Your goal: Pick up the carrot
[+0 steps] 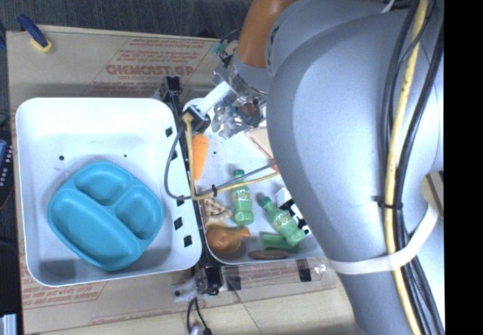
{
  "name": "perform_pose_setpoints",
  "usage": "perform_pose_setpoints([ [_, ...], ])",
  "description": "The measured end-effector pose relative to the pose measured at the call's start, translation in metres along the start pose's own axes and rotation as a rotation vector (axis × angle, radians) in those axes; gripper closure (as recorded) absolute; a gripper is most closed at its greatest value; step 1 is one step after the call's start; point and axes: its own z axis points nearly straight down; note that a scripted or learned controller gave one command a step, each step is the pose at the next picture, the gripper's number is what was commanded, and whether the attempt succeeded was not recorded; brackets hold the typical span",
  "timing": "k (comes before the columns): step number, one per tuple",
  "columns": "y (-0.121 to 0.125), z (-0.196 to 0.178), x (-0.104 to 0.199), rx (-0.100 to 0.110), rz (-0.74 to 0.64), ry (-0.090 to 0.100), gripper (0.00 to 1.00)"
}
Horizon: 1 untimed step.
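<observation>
We see carrot (199,155) lying against right bin's left wall (189,175), just below end effector (226,116). End effector hovers just above carrot's top, apparently lining up descent; whether open or closed, we cannot tell. Green bottles (242,204) sit right of carrot.

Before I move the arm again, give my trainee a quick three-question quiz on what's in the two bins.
1. True or false: the carrot lies on the blue plate.
2. Multiple choice: where is the blue plate? A) in the left bin B) in the right bin C) on the cardboard outside both bins.
3. Short answer: how many green bottles are in the right bin, and are they upright or lying down?

Key
1. False. The carrot lies in the right bin, against the divider, just below the gripper.
2. A.
3. Two, one green bottle and a second green bottle, both lying down.
</observation>
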Motion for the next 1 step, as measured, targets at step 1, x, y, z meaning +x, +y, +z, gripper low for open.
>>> perform_pose_setpoints([
  [1, 0.0010, 0.0029, -0.0026, 0.003, 0.004, -0.006, 0.00],
])
